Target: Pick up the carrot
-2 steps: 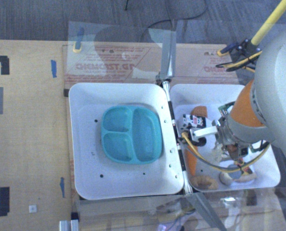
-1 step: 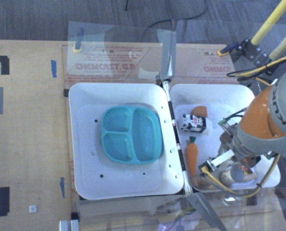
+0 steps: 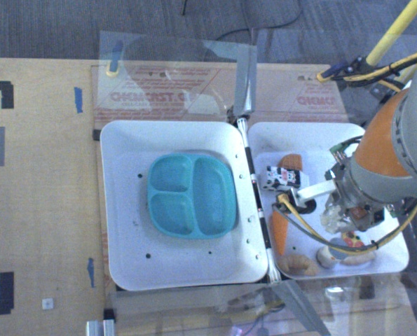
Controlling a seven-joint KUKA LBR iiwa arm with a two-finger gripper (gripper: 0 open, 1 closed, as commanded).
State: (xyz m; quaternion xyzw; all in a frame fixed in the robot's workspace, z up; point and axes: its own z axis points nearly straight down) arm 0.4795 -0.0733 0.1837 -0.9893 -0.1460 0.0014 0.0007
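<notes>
Along the right bin's (image 3: pixel 261 140) left wall, the carrot (image 3: pixel 279 233) is lying lengthwise, left of the end effector (image 3: pixel 338 215), whose finger state I cannot tell.

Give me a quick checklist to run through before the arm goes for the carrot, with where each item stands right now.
1. Carrot in view, at the right bin's left wall: ok.
2. Carrot free of the gripper: ok, they are apart.
3. Fingers open: cannot tell.
4. Room around the carrot: not ok, the wall and a tan piece crowd it.
5. Cable away from the carrot: not ok, it loops right beside it.
6. Teal plate out of the way: ok, left bin.
</notes>
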